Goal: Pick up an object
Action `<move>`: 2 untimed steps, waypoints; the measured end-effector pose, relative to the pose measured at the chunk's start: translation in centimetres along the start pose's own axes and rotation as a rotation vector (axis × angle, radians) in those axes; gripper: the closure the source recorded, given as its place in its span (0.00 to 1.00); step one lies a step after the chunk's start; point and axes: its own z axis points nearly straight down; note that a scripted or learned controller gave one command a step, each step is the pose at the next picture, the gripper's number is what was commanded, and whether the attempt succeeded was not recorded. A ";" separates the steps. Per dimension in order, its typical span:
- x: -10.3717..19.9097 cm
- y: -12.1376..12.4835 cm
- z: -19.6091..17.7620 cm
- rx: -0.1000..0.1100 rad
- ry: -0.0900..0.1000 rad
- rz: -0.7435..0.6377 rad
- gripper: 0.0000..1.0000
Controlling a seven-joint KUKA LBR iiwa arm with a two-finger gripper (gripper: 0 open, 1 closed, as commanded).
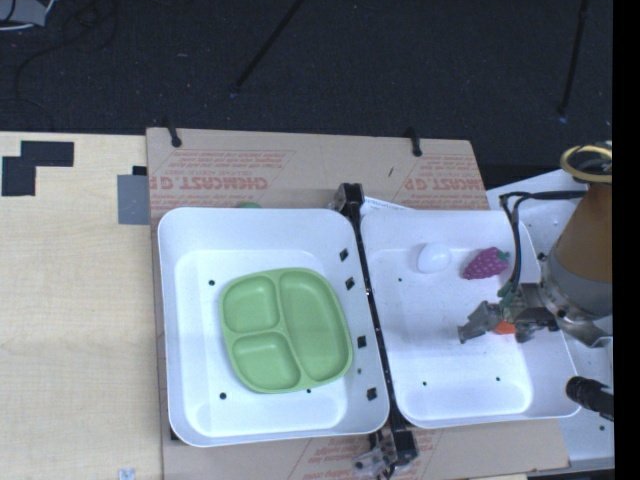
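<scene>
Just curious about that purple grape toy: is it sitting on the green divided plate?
No. The purple grape toy lies in the right bin, while the green plate sits in the left bin.

A small purple toy bunch of grapes with a knobbly surface (486, 263) lay in the right-hand shallow white bin (440, 393), near its far right corner. Just beside it, toward the bin's far edge, rested a small white rounded object (433, 258), hard to tell apart from the white floor. A small orange piece (506, 326) sat by the right edge.
</scene>
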 end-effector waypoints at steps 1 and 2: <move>0.0 0.3 -0.7 -0.014 -0.003 -0.003 0.00; -0.2 -0.1 3.8 -0.008 0.000 -0.003 0.00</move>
